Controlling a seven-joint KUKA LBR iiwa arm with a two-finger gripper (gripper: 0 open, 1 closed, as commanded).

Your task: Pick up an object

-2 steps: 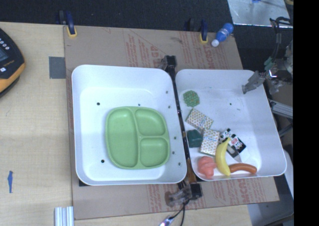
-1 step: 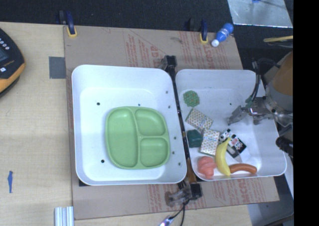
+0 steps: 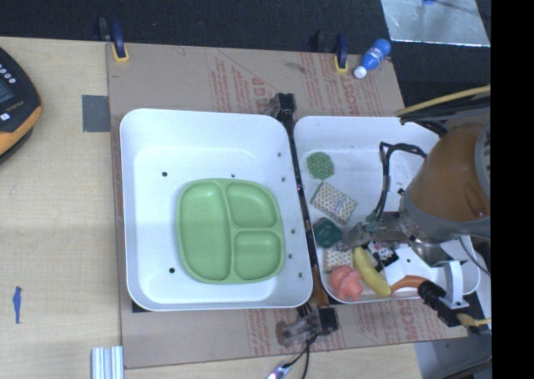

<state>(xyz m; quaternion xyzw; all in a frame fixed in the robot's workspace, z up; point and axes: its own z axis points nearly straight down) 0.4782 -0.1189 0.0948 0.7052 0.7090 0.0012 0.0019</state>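
The right bin (image 3: 359, 133) holds several small objects. A green round piece (image 3: 320, 164) lies near its far left, with a patterned block (image 3: 334, 200) just in front of it. A dark teal object (image 3: 326, 234) sits by the left wall. At the near edge lie a yellow banana (image 3: 370, 272), a pink-red fruit (image 3: 345, 284) and an orange piece (image 3: 406, 283). My gripper (image 3: 364, 235) hangs low over the bin, just right of the teal object and above the banana. The orange-banded wrist (image 3: 450, 181) hides the bin's right part.
The left bin (image 3: 142, 202) holds a green divided plate (image 3: 229, 229). A black divider clamp (image 3: 284, 105) sits between the bins at the far side. A blue-capped bottle (image 3: 372, 58) lies beyond the bins. A yellow-black device (image 3: 12, 110) rests at the bench's left edge.
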